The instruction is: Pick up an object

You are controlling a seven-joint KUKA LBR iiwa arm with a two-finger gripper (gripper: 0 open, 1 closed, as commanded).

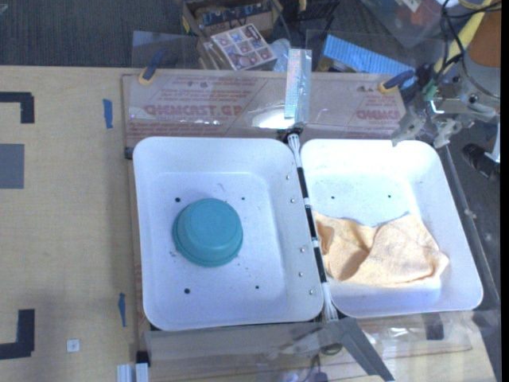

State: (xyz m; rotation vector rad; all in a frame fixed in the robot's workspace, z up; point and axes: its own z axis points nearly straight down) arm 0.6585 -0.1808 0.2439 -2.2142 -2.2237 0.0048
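Note:
An upturned teal bowl sits in the left white bin, a little left of its middle. A crumpled yellow-orange cloth lies in the near half of the right white bin. My gripper hangs over the far right corner of the right bin, well away from the cloth and above the rim. Its two fingers stand apart with nothing between them.
A clear plastic panel stands behind both bins, with boxes and cables beyond it. The wooden bench top stretches to the left of the bins, marked with black and blue tape. A raised divider runs where the two bins meet.

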